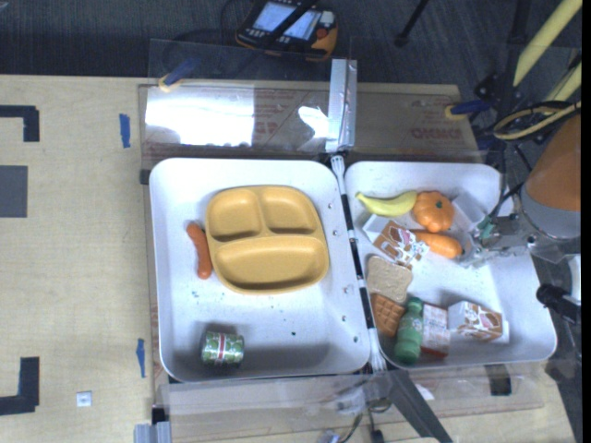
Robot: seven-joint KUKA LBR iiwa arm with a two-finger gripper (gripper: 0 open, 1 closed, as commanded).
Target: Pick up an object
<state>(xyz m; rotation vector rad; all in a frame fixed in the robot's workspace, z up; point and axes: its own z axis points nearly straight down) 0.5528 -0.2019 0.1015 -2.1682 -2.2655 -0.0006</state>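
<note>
The gripper [488, 235] hangs low over the right bin's [528, 314] far-right side; whether it stands wide or narrow cannot be told, and nothing is seen held in it.

The left bin [174, 212] bears a yellow divided tray [268, 238], an orange sausage [200, 250] just beside it, and a green can [223, 347] near the front.

The right bin holds the crowd: a slice of bread [390, 278], a milk carton [476, 322], a green bottle [408, 330], a banana [388, 204], a round orange fruit [433, 210], and a small orange piece [445, 245].

That small orange piece lies nearest, just to the view's left of the gripper. Its long axis runs roughly across the view, so it is likely the easiest pick.
</note>
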